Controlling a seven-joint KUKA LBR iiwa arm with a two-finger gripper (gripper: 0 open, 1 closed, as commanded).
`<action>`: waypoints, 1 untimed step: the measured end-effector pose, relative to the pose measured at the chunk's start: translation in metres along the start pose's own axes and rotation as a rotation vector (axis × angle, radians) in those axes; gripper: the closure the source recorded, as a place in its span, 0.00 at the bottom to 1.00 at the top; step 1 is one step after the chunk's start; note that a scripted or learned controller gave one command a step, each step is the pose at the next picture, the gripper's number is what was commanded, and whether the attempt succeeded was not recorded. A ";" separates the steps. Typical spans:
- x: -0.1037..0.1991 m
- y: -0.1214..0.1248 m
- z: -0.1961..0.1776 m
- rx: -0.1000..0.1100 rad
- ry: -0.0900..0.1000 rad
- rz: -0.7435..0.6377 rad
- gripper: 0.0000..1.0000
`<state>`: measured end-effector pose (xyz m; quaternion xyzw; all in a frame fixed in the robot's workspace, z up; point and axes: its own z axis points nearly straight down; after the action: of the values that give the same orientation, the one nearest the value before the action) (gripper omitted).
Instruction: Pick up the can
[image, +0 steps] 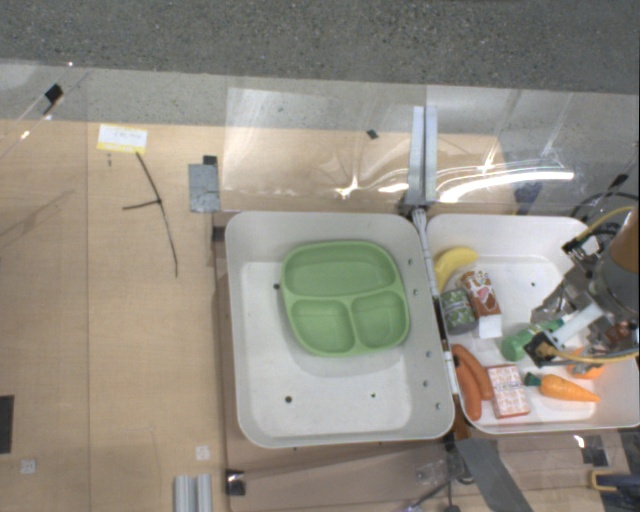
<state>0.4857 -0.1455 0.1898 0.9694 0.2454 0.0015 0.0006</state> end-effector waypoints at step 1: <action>-0.024 -0.012 0.006 0.003 -0.002 0.290 0.00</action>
<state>0.4584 -0.1466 0.1841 0.9947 0.1026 0.0005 -0.0007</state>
